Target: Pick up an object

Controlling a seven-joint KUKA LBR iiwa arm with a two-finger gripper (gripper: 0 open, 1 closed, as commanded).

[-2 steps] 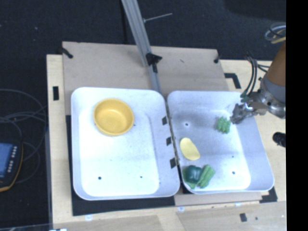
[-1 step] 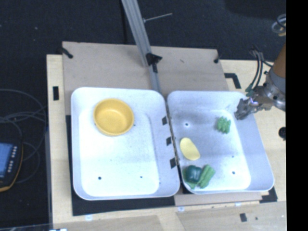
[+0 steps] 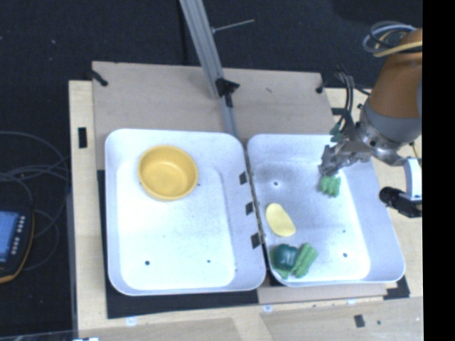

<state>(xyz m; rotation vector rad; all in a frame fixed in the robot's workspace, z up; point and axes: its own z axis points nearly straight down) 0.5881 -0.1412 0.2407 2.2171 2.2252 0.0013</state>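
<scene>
The gripper (image 3: 333,168) is seen low in the right bin (image 3: 370,261), directly above a small green object (image 3: 330,185) and touching or nearly touching it. Whether that object is held cannot be told, nor how wide the pincer stands. A yellow piece (image 3: 280,220) and a green pair (image 3: 293,259) lie near the bin's front left. A yellow bowl (image 3: 168,172) sits in the left bin (image 3: 178,261).
</scene>
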